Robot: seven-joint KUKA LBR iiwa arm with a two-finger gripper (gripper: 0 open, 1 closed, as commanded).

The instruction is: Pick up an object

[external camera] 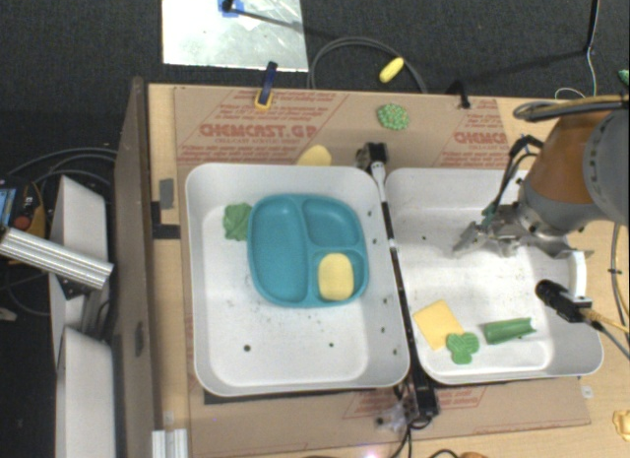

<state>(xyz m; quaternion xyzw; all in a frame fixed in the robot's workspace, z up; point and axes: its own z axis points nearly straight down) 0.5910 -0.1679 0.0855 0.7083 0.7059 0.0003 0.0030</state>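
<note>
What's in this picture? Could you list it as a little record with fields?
left bin: blue divided plate with a yellow piece in one compartment; green leafy piece beside the plate
right bin: yellow block, green floret, green pod
gripper: low over the right bin, holding nothing visible

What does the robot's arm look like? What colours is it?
The arm is fat and round, grey with an orange band near the wrist. At its tip is a small grey metal gripper with thin dark cables running along it.
</note>
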